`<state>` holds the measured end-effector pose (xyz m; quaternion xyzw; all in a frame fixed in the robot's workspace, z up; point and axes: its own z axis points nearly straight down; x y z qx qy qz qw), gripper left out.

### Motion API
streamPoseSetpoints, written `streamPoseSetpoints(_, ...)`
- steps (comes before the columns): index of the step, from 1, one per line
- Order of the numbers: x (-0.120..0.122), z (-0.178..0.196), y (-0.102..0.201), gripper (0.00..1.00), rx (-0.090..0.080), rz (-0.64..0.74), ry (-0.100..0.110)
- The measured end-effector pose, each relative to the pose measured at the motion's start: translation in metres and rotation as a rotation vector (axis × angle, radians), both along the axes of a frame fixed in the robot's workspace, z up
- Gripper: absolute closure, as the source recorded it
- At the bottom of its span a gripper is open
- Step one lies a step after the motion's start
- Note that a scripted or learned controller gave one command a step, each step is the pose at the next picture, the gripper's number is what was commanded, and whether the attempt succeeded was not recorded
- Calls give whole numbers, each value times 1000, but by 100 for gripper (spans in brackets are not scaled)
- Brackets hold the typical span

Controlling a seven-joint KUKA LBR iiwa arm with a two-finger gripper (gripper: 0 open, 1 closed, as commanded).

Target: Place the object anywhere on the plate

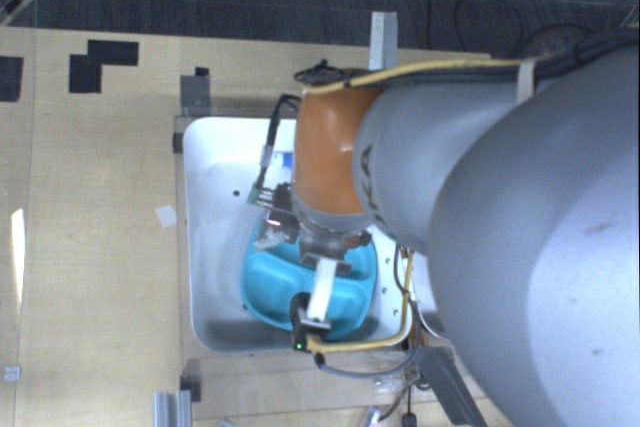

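A turquoise plate lies in the near part of the left white bin. My arm reaches over the bin from the right, its orange band above the wrist, and covers the plate's right half. The gripper hangs at the plate's far edge, low over the bin. Its fingertips are hidden under the wrist, and no object can be made out between them. A small blue bit peeks out beside the orange band, mostly hidden.
The bin's left and far parts show bare white floor with a tiny dark speck. The arm hides the right bin. Metal posts stand at the bin's corners on the wooden bench.
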<state>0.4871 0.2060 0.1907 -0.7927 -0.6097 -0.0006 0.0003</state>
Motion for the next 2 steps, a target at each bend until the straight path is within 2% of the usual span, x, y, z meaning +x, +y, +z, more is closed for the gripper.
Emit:
streamPoseSetpoints(1, 58, 35, -88, 0, -1, 54, -3)
streamPoseSetpoints(2, 14, -91, -54, 0, 3, 74, -18)
